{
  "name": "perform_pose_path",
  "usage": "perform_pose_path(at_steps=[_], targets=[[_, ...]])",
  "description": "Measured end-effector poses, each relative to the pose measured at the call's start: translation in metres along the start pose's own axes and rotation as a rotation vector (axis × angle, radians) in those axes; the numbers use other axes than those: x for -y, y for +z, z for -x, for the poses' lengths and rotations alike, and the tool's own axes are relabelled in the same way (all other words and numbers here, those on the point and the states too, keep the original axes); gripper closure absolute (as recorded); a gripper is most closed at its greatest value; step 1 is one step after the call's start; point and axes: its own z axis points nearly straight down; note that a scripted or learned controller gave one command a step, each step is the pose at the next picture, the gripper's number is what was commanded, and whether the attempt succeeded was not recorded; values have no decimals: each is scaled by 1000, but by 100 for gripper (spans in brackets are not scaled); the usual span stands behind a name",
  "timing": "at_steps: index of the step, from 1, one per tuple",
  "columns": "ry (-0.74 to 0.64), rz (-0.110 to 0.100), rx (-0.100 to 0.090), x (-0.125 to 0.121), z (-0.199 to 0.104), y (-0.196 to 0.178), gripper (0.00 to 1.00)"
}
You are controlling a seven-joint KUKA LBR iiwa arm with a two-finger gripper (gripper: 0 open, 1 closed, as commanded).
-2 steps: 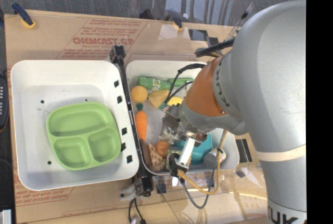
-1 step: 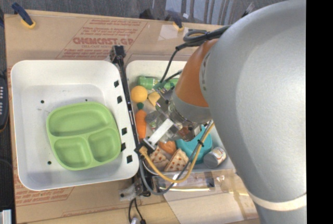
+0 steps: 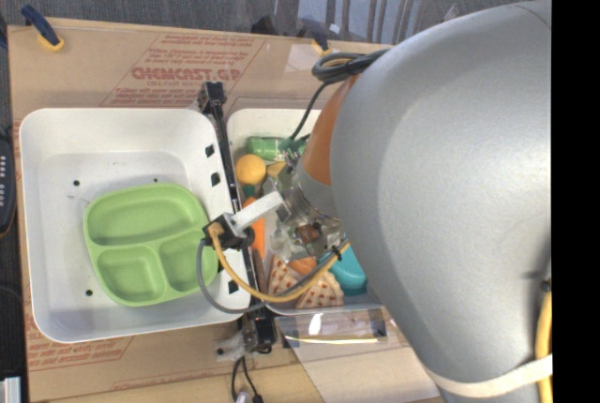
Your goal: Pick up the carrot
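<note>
The carrot (image 3: 259, 240) appears as a narrow orange strip in the right bin (image 3: 272, 122), close to its left wall and partly hidden under a white part of the tool. My gripper (image 3: 302, 229) hangs low over the middle of that bin, just right of the carrot. The large grey arm (image 3: 450, 186) with its orange band (image 3: 319, 148) covers most of the bin. Whether the gripper touches the carrot is hidden.
Around the gripper lie a yellow-orange ball (image 3: 249, 169), a green item (image 3: 266, 147), a teal piece (image 3: 350, 274) and a brown waffle-like wedge (image 3: 309, 289). The left bin (image 3: 56, 139) holds a green divided plate (image 3: 145, 242). A yellow cable (image 3: 230, 284) loops over the divider.
</note>
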Motion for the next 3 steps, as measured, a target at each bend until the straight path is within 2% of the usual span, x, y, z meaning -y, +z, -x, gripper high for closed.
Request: perform_pose_path(at_steps=[1, 2, 3], targets=[[47, -3, -2, 37, -7, -20, 100], [21, 0, -2, 114, -27, -51, 100], [47, 1, -12, 155, -38, -193, 100]])
